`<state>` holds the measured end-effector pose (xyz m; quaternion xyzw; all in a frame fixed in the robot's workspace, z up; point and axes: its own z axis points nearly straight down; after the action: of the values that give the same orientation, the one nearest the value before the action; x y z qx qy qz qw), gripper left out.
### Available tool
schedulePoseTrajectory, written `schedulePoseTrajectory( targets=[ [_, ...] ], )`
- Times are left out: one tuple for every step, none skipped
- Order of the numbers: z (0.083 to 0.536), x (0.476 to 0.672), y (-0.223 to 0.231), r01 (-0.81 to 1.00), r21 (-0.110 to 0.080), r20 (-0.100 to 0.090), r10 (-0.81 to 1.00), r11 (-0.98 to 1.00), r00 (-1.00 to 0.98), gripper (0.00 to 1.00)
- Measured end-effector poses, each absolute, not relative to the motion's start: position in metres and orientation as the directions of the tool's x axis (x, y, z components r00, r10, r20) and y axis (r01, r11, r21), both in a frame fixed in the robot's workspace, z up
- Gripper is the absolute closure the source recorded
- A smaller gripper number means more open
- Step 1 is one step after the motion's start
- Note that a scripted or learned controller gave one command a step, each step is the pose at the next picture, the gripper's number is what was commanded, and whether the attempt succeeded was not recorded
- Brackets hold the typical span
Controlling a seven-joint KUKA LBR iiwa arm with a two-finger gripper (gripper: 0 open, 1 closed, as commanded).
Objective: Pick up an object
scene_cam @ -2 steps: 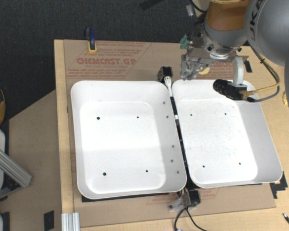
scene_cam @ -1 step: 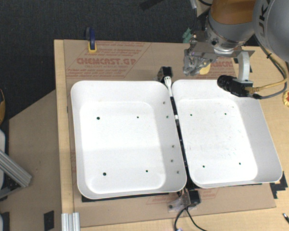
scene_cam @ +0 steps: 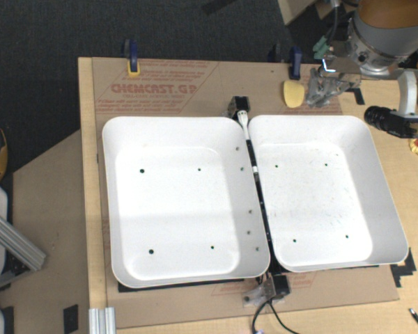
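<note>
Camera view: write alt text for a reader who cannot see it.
A grey robot arm with an orange band holds its gripper above the bench beyond the right bin, beside a small yellow object lying on the board. The left bin sits alongside the right one.

Arm (scene_cam: 390, 9): the top edge is cutting it off; just the orange band and grey wrist are showing.
Tool (scene_cam: 322, 92): its fingers are blurring into cables and metal parts, so whether they are apart or together is not readable.
Yellow object (scene_cam: 293, 94): lying just beside the tool on the worktop (scene_cam: 97, 270); whether the two are touching is too small to tell.
Black part (scene_cam: 393, 122): the right edge is cutting it off.
Worktop: the bottom edge is cutting off its near side.
Printed lettering (scene_cam: 153, 88): the smaller lines are blurring past reading.
Aluminium rail (scene_cam: 10, 239): the left edge is cropping it.
</note>
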<state>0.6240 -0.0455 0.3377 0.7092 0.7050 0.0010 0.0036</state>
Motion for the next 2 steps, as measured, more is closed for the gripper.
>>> schedulePoseTrajectory(
  targets=[
    [0.25,0.667,0.012,1.0,-0.008,0.002,1.0,0.005,-0.005,1.0],
    [0.301,0.661,0.023,1.0,0.007,0.001,1.0,0.002,-0.002,1.0]
  ],
)
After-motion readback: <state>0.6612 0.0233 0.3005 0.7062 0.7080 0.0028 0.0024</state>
